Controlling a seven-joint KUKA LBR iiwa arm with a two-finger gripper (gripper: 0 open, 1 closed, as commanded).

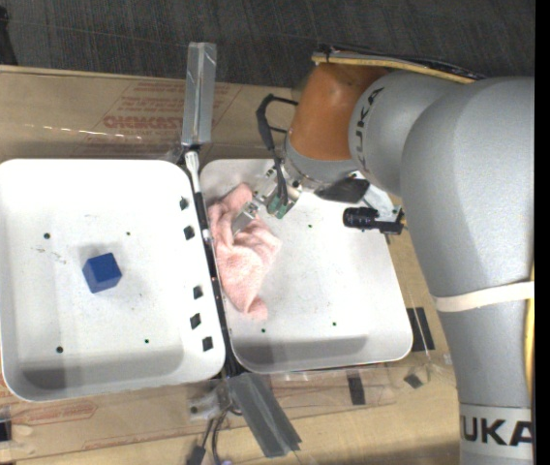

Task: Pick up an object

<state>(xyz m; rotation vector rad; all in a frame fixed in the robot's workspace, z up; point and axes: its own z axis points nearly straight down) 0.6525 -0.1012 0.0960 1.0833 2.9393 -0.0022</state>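
Observation:
A crumpled pink cloth (243, 252) lies along the left side of the right bin (343, 298), against the divider. My gripper (259, 210) is down at the cloth's upper end, its fingers touching the fabric there. A small blue cube (103, 271) sits in the left bin (43, 356), left of centre. The grey arm with its orange band (325, 114) comes in from the upper right.
A metal divider with black clips (200, 289) runs between the two bins. The arm's bulky grey body (469, 192) covers the right bin's right edge. A cardboard sheet (81, 109) lies behind the bins.

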